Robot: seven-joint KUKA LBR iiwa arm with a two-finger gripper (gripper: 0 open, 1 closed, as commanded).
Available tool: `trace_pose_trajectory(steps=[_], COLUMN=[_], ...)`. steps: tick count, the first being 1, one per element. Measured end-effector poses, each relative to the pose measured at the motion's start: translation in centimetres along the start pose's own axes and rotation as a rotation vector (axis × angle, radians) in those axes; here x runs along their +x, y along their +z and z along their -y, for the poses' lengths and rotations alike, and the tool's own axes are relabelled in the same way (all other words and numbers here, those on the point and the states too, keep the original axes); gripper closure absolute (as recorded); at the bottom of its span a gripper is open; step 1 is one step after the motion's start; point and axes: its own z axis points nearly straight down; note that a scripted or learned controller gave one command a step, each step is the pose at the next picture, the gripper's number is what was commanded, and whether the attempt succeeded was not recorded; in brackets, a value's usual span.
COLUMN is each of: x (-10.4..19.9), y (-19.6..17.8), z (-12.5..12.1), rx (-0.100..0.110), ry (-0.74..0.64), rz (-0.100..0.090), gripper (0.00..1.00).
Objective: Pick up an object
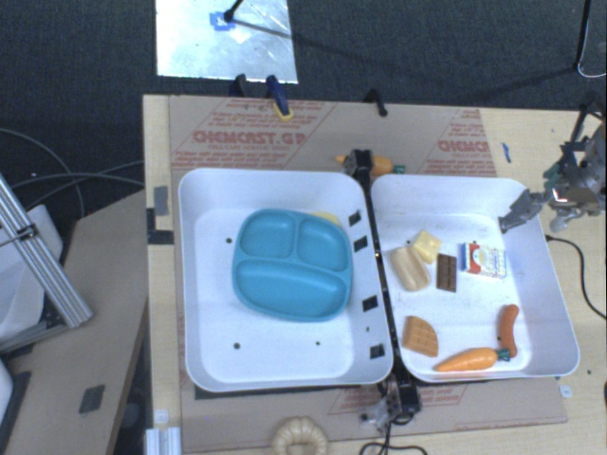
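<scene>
overhead slanted view of a bench [313, 126] carrying two shallow white bins side by side. the left bin [204, 254] holds a blue divided plate [292, 263], with a pale yellow item [327, 218] partly hidden behind the plate's far rim. the right bin [545, 292] holds the loose toy foods: a small yellow block [427, 245] touching a beige bread-like piece [410, 268]; just beside these a dark brown bar [446, 272]; a small white carton with red and blue print [483, 260] nearer the bin's right wall; a tan waffle-like square [420, 336] toward the near edge; an orange carrot [469, 358] lying along the near wall; and a reddish sausage [508, 324] near the carrot's leafy end. the gripper [517, 214] sits at the far right rim of the right bin, apart from every item; whether it is released or clenched cannot be told, and nothing is seen grasped. a ring-shaped beige object [302, 437] lies on the bench in front of the bins.
</scene>
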Motion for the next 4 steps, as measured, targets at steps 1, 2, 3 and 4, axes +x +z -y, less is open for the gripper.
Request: trace_pose_trajectory(steps=[1, 2, 3, 4], x=[0.1, 0.6, 0.7, 0.5], y=[-0.7, 5.1, 11.4, 15.7], z=[-0.2, -1.0, -1.2, -0.7], rx=[-0.012, -0.008, -0.007, -0.007], ry=[-0.003, -0.004, -0.002, -0.002], rz=[0.002, 0.001, 0.001, 0.001], gripper=[0.00, 0.00, 0.00, 0.00])
